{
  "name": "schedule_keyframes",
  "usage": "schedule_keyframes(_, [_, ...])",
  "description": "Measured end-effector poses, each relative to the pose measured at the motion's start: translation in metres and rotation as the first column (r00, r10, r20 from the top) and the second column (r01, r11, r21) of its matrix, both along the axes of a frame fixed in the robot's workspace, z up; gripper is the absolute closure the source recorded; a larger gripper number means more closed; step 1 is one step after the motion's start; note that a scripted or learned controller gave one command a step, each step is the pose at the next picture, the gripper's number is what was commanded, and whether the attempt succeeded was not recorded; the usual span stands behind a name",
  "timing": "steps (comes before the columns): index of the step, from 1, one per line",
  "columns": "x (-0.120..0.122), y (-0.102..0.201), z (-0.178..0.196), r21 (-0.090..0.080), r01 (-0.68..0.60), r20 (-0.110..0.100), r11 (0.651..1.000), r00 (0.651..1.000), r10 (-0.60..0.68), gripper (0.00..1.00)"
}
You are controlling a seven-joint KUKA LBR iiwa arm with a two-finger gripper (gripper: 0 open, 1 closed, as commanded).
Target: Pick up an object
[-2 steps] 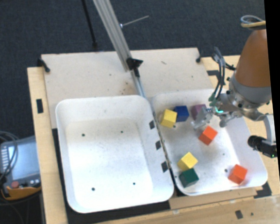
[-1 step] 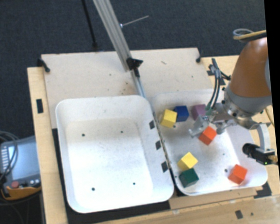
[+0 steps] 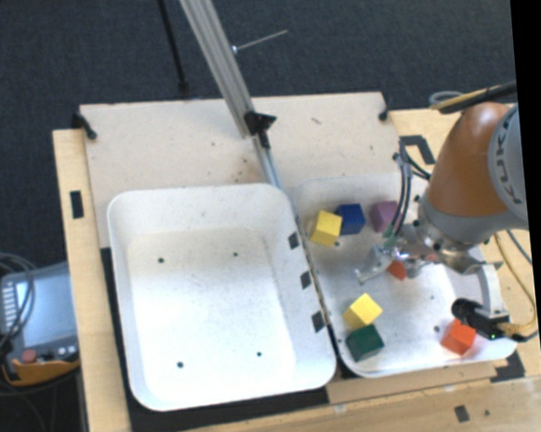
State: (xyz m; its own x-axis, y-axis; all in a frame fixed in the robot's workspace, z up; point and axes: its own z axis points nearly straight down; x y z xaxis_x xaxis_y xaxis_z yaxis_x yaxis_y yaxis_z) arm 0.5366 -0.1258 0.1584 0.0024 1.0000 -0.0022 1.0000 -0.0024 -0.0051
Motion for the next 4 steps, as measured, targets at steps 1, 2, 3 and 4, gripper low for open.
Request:
schedule_keyframes(1, [-0.007, 0.006, -0.049, 0.000, 0.000, 0.000, 1.000, 1.000, 0.000, 0.00])
schedule_keyframes(2, [-0.004, 0.008, -0.036, 0.006, 0.004, 0.011, 1.000, 1.000, -0.004, 1.00])
schedule_keyframes(3, [0.008, 0.006, 0.021, 0.001, -0.007, 0.013, 1.000, 1.000, 0.007, 1.00])
schedule_keyframes(4, [0.013, 0.003, 0.085, 0.001, -0.007, 0.014, 1.000, 1.000, 0.007, 1.00])
